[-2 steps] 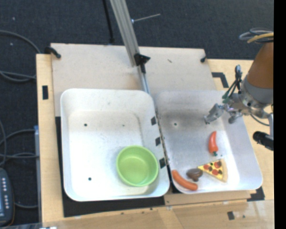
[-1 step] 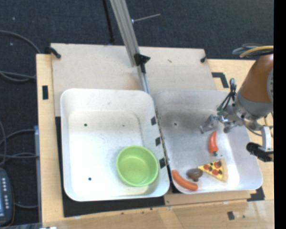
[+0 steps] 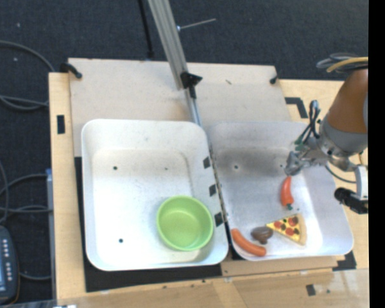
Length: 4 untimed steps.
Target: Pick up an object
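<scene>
While its gripper (image 3: 296, 163) hovers just above the carrot (image 3: 287, 192), finger state impossible to tell, nothing is lifted yet; the grasp remains.

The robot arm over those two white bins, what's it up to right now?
The arm reaches in from the right, and its gripper hovers low in the right bin, just above a small orange-red carrot-like toy. A pizza slice, a sausage and a brown piece lie nearby. The left bin holds a green bowl. Nothing is visibly gripped.
</scene>
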Motion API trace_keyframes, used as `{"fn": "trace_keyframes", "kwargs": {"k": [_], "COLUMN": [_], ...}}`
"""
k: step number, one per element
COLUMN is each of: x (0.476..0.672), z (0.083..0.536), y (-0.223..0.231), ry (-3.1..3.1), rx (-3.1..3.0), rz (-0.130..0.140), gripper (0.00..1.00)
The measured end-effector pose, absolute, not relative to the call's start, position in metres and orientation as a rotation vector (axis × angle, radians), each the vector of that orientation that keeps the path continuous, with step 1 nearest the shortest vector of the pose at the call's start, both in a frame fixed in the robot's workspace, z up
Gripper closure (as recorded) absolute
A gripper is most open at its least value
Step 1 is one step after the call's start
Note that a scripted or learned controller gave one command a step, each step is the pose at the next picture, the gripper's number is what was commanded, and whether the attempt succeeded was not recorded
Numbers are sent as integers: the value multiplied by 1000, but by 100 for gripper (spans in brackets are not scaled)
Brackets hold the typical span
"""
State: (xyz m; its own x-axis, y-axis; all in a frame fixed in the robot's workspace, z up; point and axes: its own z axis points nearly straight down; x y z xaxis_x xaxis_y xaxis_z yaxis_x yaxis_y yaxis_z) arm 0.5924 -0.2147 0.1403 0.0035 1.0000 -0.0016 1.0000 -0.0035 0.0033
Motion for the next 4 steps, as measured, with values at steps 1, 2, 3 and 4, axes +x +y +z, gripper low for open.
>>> {"fn": "trace_keyframes", "kwargs": {"k": [1, 2, 3, 4], "x": [594, 598, 599, 595], "z": [185, 248, 250, 242], "y": [-212, -208, -208, -152], "ry": [2221, 2220, 2226, 2229], "rx": [2214, 2211, 2214, 2214], "rz": [6, 7, 3, 1], "gripper": [100, 100, 100, 100]}}
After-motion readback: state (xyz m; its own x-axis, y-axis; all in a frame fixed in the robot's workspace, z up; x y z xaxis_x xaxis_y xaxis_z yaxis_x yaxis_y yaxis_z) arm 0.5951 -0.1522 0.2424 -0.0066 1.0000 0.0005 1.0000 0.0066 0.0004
